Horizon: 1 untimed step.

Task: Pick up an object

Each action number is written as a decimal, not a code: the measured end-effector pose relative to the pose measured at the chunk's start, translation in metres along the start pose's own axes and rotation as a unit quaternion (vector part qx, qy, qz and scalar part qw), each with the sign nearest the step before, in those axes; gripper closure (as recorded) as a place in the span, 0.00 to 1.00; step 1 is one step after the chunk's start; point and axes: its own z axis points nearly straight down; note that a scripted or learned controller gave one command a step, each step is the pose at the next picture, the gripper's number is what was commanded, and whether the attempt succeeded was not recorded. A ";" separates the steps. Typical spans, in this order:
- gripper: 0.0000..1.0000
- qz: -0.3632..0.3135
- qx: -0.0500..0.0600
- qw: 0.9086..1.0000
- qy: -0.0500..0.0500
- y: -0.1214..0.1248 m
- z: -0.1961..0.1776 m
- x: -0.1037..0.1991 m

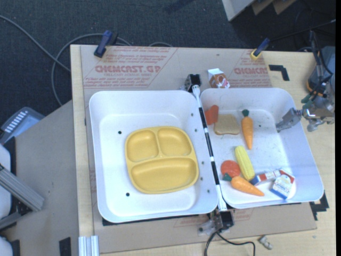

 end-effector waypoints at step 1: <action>0.00 -0.001 0.002 1.000 0.001 0.010 0.119 0.070</action>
